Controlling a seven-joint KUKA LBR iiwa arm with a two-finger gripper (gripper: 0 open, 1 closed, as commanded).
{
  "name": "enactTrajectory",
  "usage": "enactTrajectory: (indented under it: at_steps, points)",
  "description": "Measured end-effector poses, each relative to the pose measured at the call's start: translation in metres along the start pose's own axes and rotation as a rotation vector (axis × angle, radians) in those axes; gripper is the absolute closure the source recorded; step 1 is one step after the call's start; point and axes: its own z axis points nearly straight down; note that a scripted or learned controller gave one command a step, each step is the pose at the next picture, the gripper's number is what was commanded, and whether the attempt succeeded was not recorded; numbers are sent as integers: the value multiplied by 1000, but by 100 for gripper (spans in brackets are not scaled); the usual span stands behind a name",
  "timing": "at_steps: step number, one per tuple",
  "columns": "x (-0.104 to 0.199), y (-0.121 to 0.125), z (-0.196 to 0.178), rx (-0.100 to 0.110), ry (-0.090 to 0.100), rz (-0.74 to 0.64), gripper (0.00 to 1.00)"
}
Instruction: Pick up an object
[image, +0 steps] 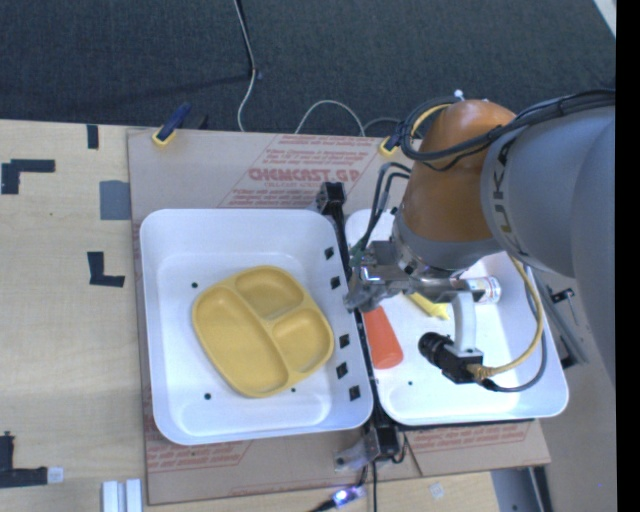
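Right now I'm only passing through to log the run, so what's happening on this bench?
The grey arm with the orange band reaches in over the right white bin, its wrist low above an orange cylinder-shaped object lying near the bin's left wall. The yellow three-compartment plastic plate lies untouched in the left white bin. Nothing looks lifted.

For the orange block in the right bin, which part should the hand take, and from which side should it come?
Probably from straight above, fingers closing across the short width of the orange block. It lies flat and elongated, running toward the near edge, close beside the right bin's left wall, so that wall-side finger has little room. Its upper end sits under the hand.
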Motion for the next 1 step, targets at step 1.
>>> enactTrajectory:
  at_steps: [1]
  points:
    - [53, 0, -4, -2, 1, -2, 100]
